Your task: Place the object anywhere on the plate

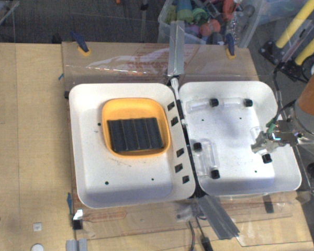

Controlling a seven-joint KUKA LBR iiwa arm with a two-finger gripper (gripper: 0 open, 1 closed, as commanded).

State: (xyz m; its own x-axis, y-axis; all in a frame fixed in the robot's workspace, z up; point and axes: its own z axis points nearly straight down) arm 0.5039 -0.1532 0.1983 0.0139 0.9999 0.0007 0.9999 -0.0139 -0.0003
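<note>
An orange plate (132, 106) lies in the left bin (89, 177). On it rests a dark ribbed rectangular object (135, 135), flat and covering most of the plate's floor. My gripper (264, 144) hangs low over the right side of the right bin (235, 182), far from the plate. Nothing of the dark object is near it.
Clear plastic pieces with small black knobs (214, 103) sit at the back and the left front (205, 160) of the right bin. A ridge with black tabs (178, 140) divides the bins. A box of coloured toys (209, 7) stands behind the bench.
</note>
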